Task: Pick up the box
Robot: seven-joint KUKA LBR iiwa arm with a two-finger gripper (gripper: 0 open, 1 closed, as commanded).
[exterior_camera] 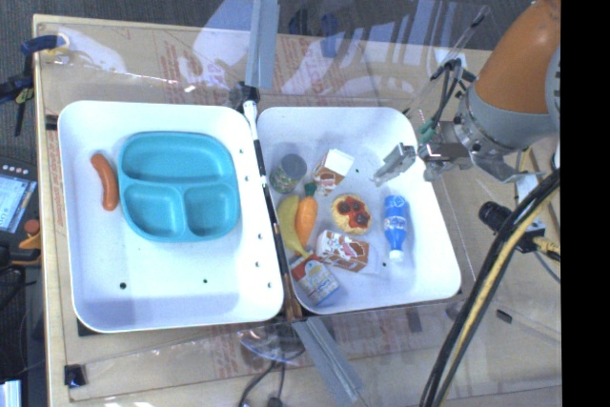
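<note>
Hand (395, 163): above right bin's (440, 248) upper right; grip state cannot be told.
Box (334, 170): right bin, upper middle, left of hand.

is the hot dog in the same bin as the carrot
No, the hot dog lies in the left bin beside the blue tray, while the carrot is in the right bin.

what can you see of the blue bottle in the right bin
The blue bottle is small and looks like plastic, with a blue body, a pale label patch and a white cap end pointing toward the near rim. It lies on its side on the floor of the right bin, near the right wall, just right of the round tart and apart from it. Nothing holds it.
</note>
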